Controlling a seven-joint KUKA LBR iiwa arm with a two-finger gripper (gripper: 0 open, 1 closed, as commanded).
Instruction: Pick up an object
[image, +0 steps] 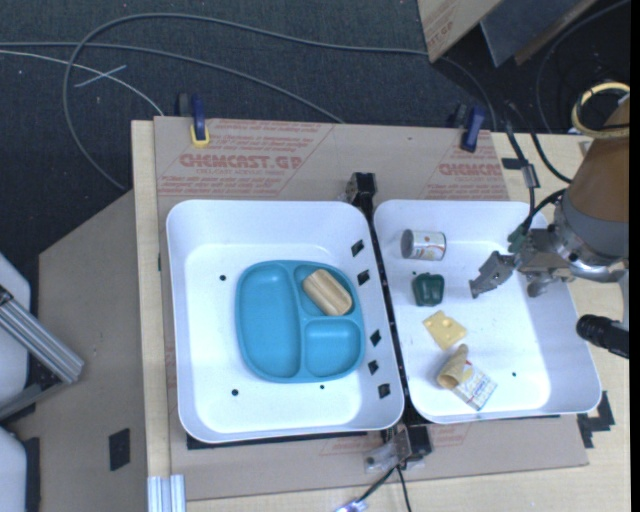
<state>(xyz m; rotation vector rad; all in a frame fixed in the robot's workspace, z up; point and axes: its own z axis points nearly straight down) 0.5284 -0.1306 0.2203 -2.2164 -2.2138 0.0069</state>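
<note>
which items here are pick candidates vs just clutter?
Candidates, right bin: metal can, green block, yellow wedge, tan piece with wrapper; gripper is nearest the block.
Clutter: blue tray holding bread roll, clamps, cables.

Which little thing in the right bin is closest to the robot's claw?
The small dark green object is closest to the gripper. The silver metal can, yellow wedge and tan piece lie farther off.
</note>
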